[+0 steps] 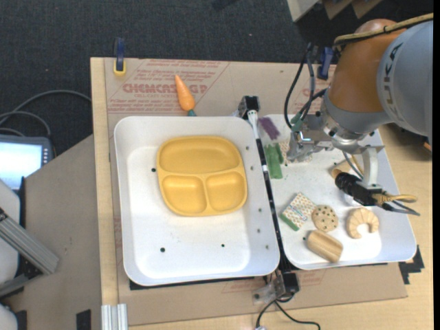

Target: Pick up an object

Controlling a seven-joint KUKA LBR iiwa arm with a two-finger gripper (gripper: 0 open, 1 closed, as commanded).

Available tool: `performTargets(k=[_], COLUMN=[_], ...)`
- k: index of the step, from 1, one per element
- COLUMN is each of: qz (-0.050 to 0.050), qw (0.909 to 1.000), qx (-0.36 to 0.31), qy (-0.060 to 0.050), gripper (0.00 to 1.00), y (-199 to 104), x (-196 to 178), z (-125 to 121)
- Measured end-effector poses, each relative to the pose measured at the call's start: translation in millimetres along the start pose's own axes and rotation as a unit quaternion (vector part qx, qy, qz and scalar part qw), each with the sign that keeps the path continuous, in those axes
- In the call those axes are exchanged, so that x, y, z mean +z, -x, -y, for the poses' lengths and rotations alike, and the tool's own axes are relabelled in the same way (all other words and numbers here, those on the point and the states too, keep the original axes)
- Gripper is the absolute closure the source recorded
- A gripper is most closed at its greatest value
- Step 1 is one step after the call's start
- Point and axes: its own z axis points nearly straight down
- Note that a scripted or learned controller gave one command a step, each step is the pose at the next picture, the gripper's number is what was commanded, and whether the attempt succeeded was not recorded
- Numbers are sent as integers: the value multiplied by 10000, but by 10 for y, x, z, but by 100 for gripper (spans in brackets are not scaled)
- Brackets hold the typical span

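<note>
red print "CHEMCAS… GP" | on brown sheet [155, 81] over the table, upper middle of frame | middle letters hidden by toy carrot [184, 93] | smaller red lines around it: too small to read | dark letters "UK", partly cut off, on grey arm [409, 60], upper right

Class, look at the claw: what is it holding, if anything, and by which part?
Nothing visibly held: the claw stands above the right bin, beside a green block.

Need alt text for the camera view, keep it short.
A grey and orange robot arm reaches in from the right, its gripper over the far end of the right bin, near a green item. That bin also has a cookie, a croissant and a patterned packet; the left bin holds a yellow divided plate.
</note>
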Motion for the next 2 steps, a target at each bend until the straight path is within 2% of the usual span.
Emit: performTargets(k=[1,2], qz=[9,11], qw=[10000,10000], qx=[38,67], qy=[-53,-64], gripper=[0,0], y=[49,968], x=[62,1096], z=[26,-307])
